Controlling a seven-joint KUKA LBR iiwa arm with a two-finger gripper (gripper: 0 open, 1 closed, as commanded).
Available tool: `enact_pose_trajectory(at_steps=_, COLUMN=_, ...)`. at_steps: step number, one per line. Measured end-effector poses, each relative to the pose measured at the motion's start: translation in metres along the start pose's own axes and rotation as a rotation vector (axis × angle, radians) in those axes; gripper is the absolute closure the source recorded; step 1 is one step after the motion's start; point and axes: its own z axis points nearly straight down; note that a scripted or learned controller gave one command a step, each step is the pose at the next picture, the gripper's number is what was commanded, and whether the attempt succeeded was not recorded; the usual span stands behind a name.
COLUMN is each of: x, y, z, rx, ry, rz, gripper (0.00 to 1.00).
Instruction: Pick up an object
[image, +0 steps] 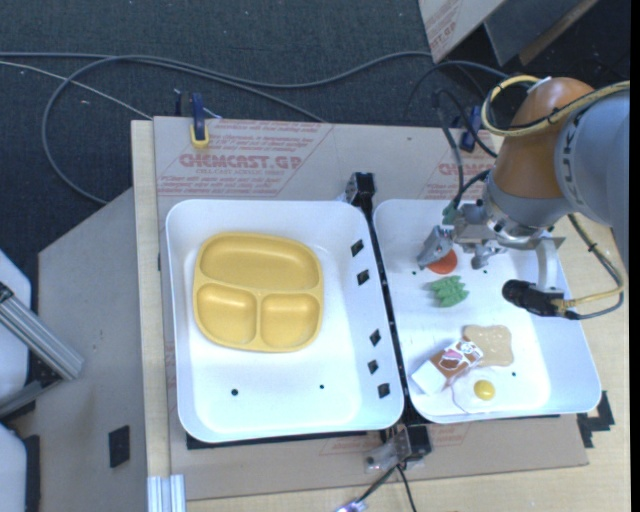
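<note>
My gripper (458, 252) hangs over the back left part of the right bin (560, 380). It stands open, with one grey finger (436, 246) to the left. A red toy tomato slice (442, 264) lies on the bin floor just below that left finger, partly hidden by it, not visibly between the two. A green leafy toy (449, 291) lies just in front of the gripper. Nearer the front are a toast slice (490, 344), a red and white piece (455, 360) and a fried egg (481, 391).
The left bin (190, 380) holds a yellow divided plate (258, 292). A black divider with clips (372, 300) runs between the bins. A black connector with a yellow cable (530, 296) hangs off the arm over the right bin. A white card (428, 378) lies by the egg.
</note>
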Motion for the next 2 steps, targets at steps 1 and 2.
enact_pose_trajectory(at_steps=1, x=0.0, y=0.001, z=-0.013, rx=-0.005, ry=0.0, rz=0.0, gripper=1.0)
enact_pose_trajectory(at_steps=2, x=0.0, y=0.007, z=-0.078, rx=-0.012, ry=-0.002, rz=-0.002, gripper=1.0)
